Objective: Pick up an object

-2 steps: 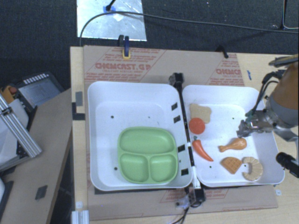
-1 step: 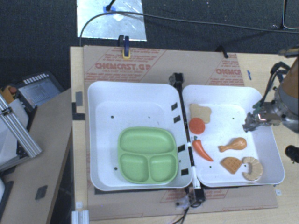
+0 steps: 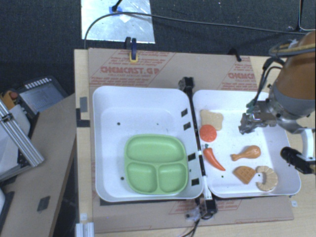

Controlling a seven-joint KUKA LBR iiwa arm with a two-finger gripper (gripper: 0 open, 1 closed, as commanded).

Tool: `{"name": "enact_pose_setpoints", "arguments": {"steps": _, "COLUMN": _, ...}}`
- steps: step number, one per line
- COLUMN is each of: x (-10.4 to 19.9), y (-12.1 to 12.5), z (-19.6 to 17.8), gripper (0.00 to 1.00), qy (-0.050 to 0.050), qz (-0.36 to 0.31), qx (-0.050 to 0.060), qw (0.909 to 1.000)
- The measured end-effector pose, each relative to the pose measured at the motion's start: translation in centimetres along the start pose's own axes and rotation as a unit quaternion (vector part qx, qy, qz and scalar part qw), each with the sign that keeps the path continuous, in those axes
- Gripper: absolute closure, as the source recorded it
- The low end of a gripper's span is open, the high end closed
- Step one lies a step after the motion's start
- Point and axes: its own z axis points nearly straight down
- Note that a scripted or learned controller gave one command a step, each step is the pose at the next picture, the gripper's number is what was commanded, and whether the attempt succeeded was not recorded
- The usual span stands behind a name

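Observation:
The right bin (image 3: 232, 98) holds several toy foods: a beige bread slice (image 3: 211, 119), a red tomato (image 3: 208, 133), a red chili pepper (image 3: 214, 158), a brown drumstick (image 3: 246, 153), a waffle-like wedge (image 3: 244, 174) and a pale croissant (image 3: 267, 177). My gripper (image 3: 248, 124) hangs over the right bin's upper middle, right of the bread slice and above the drumstick. Nothing shows between its fingers. The arm's orange band and grey wrist sit at the far right.
The left bin (image 3: 106, 102) holds a green divided plate (image 3: 156, 163). A black clip strip (image 3: 193, 132) runs between the bins. Cables cross the bench's back, and a yellow clamp (image 3: 133, 51) sits at the cardboard's far edge.

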Motion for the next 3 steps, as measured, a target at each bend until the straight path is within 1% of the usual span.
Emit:
{"name": "enact_pose_setpoints", "arguments": {"steps": 1, "x": 5.1, "y": 1.7, "z": -0.3, "gripper": 1.00, "qy": 0.000, "qz": 0.000, "qx": 0.000, "qw": 1.0000}}
{"name": "enact_pose_setpoints", "arguments": {"steps": 2, "x": 10.3, "y": 3.2, "z": 1.8, "gripper": 1.00, "qy": 0.000, "qz": 0.000, "qx": 0.002, "qw": 1.0000}}
{"name": "enact_pose_setpoints", "arguments": {"steps": 3, "x": 15.6, "y": 5.2, "z": 1.6, "gripper": 1.00, "qy": 0.000, "qz": 0.000, "qx": 0.000, "qw": 1.0000}}
